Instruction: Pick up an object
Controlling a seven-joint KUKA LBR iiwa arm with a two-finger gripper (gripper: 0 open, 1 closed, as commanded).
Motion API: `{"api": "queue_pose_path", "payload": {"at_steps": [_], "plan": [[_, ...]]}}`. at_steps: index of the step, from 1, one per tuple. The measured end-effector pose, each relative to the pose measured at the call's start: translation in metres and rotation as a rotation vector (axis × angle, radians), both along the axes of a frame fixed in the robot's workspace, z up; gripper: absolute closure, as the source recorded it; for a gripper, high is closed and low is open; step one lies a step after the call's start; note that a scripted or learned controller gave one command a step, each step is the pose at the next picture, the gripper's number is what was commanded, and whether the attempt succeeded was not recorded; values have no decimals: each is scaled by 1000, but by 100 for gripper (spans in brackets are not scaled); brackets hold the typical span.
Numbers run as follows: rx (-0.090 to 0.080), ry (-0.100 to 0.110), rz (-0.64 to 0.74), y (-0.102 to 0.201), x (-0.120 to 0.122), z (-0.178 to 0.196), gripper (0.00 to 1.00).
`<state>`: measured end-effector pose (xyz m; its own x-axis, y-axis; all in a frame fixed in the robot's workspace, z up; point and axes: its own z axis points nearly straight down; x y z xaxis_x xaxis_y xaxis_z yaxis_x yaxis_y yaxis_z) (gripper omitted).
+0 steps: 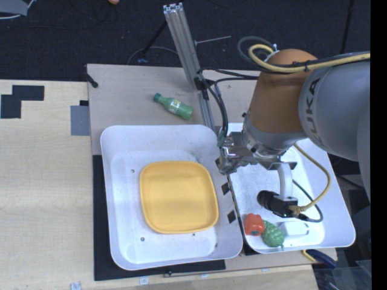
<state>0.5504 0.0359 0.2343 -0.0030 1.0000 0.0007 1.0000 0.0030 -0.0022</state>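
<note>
Dark floor (72, 29), pale wooden bench (42, 180)

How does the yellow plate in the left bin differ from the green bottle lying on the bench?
The yellow plate lies flat inside the left bin; the green bottle lies on its side on the bench, outside both bins. The plate is much larger and broad; the bottle is small and slim. Both lie apart from the claw.
</note>
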Motion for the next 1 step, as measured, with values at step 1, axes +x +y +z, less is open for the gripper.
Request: {"api": "queue_pose_path", "payload": {"at_steps": [1], "plan": [[0, -1, 0, 47, -25, -1, 100]]}}
